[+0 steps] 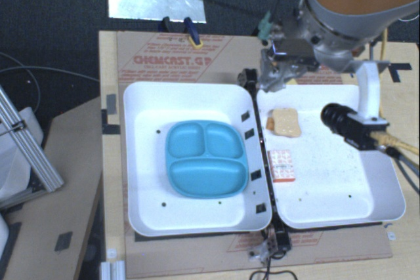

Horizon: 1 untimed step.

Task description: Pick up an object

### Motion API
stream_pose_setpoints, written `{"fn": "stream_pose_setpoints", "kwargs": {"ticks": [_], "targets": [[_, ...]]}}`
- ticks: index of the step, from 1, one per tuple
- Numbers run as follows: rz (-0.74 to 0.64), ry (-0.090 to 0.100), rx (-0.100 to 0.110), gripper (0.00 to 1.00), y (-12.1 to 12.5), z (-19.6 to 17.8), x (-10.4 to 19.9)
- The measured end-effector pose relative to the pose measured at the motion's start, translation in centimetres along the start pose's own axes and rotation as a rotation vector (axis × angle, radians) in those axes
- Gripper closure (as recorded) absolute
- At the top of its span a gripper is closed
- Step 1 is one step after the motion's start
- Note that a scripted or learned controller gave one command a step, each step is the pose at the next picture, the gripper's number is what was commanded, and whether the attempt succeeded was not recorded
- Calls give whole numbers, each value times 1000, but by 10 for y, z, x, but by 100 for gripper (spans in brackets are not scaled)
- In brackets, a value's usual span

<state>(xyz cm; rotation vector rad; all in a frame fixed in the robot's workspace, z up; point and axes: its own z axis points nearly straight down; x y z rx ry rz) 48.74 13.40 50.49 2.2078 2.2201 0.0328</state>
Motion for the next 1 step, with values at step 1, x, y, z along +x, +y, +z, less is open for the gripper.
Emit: {"fn": "stream_pose_setpoints", "kwargs": {"ticks": [1], "targets": [[13, -10, 26, 100, -3, 80, -84]]}}
